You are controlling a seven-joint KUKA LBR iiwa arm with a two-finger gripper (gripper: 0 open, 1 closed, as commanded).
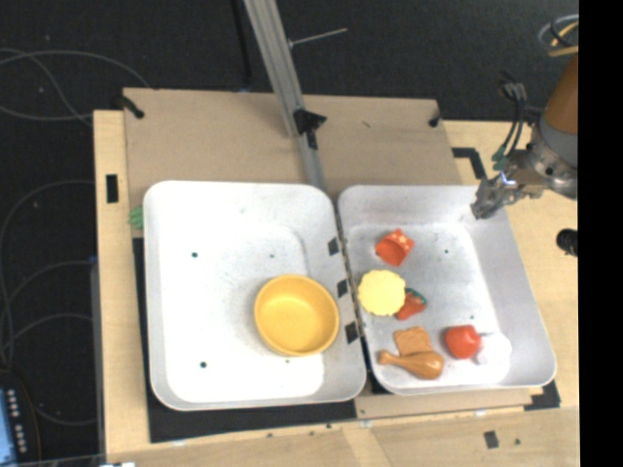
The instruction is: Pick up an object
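Observation:
The right bin holds a red toy piece near its back, a yellow round piece at its left side with a small red and green piece beside it, a brown drumstick under a small brown block, and a red tomato-like piece. A yellow bowl sits in the left bin. My gripper hangs over the back right corner of the right bin, well apart from the toys, with nothing visibly in it.
A slanted metal pole rises from the back, ending between the two bins. Cables hang near the arm's wrist at the right. Brown board surrounds the bins.

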